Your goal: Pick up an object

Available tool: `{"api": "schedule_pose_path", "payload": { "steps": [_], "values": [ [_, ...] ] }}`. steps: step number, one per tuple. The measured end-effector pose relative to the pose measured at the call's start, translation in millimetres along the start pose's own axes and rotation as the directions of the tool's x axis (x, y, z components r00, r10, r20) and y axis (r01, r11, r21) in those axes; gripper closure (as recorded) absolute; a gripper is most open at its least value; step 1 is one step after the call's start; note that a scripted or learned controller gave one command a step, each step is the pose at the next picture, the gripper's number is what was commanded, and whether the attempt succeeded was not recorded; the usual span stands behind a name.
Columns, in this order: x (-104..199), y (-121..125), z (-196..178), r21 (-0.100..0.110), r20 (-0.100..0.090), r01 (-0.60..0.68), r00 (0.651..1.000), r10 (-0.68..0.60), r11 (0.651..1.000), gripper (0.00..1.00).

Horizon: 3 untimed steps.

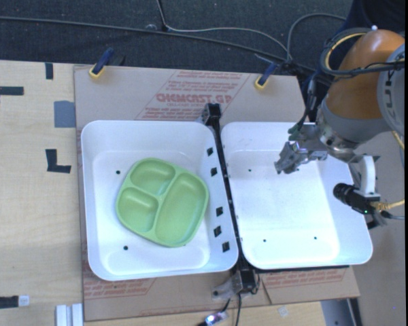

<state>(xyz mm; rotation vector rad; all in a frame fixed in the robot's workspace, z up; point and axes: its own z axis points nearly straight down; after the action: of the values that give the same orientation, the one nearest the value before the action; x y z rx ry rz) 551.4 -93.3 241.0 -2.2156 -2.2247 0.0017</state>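
Note:
A light green divided plate (163, 201) with three compartments lies flat in the left bin (98, 148), near its middle. My gripper (286, 163) hangs over the upper part of the right bin (347, 250), well to the right of the plate and apart from it. Its dark fingers point down and to the left and look close together, with nothing visible between them.
A black divider strip (221, 189) runs between the two bins. Yellow clamps (100, 64) hold the cardboard base at the back. Cables (211, 32) cross the dark floor behind. A black fitting (350, 195) on the arm sticks out over the right bin's right rim.

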Motion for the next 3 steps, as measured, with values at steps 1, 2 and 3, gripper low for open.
{"api": "schedule_pose_path", "payload": {
  "steps": [1, 2, 3],
  "values": [
    [54, 5, 4, 0.000, 0.000, 0.002, 1.000, -0.002, 1.000, 1.00],
    [96, -6, 12, 0.001, 0.000, 0.000, 1.000, 0.000, 1.000, 1.00],
    [140, -13, 10, 0.000, -0.001, 0.002, 1.000, -0.002, 1.000, 1.00]
  ]
}}
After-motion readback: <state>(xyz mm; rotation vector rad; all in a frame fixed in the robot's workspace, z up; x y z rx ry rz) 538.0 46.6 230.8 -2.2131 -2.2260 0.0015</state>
